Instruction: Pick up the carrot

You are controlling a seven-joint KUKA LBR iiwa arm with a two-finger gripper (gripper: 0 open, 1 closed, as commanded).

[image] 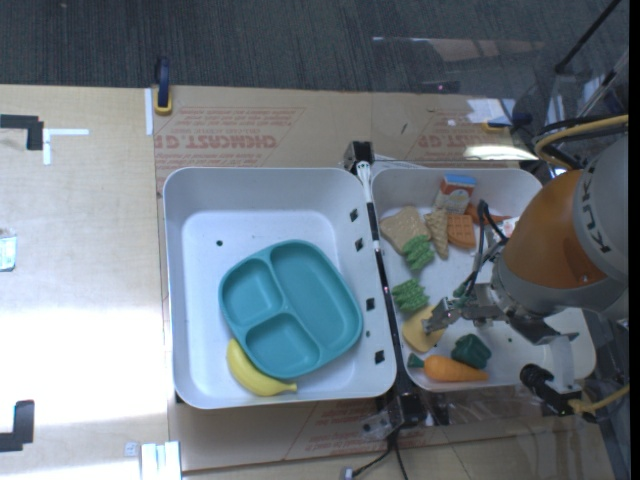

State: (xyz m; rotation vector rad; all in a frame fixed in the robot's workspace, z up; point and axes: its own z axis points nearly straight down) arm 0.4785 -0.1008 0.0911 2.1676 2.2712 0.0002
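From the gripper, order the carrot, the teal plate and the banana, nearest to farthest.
From the gripper in the right bin:
1. carrot, same bin, near edge.
2. teal plate, left bin, middle.
3. banana, left bin, at the plate's near-left corner.

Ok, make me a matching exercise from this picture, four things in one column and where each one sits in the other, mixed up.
Things:
1. carrot
2. banana
3. teal plate
4. gripper

Places:
A. middle of the left bin
B. near edge of the right bin
C. over the right bin, just above the carrot in the view
D. left bin, against the plate's near edge

Pairs: 1-B, 2-D, 3-A, 4-C
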